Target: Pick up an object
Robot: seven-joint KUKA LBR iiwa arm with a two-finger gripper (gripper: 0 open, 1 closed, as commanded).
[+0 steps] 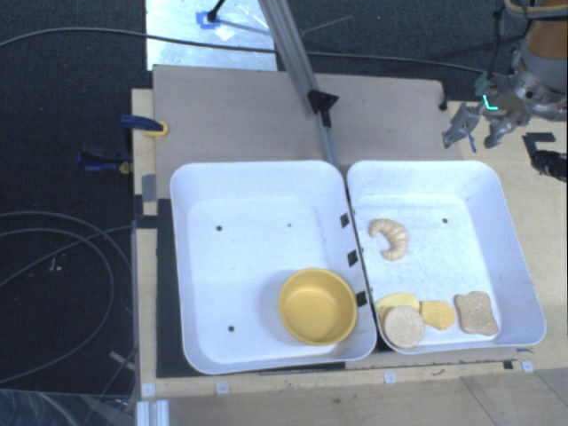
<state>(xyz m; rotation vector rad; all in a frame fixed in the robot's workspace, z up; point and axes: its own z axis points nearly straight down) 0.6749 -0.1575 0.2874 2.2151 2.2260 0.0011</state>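
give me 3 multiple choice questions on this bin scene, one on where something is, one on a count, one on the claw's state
1. Where is the yellow bowl?
A. left bin, near front
B. right bin, centre
C. on the bench

2. How many food pieces lie in the right bin?
A. two
B. five
C. eight

3. What is the claw doing?
A. gripping the croissant
B. open, holding nothing, beyond the right bin
C. pressing into the bowl

Answers: A, the yellow bowl sits in the left bin. B, a croissant plus four pieces along the right bin's front. B, the claw has spread fingers and nothing between them.
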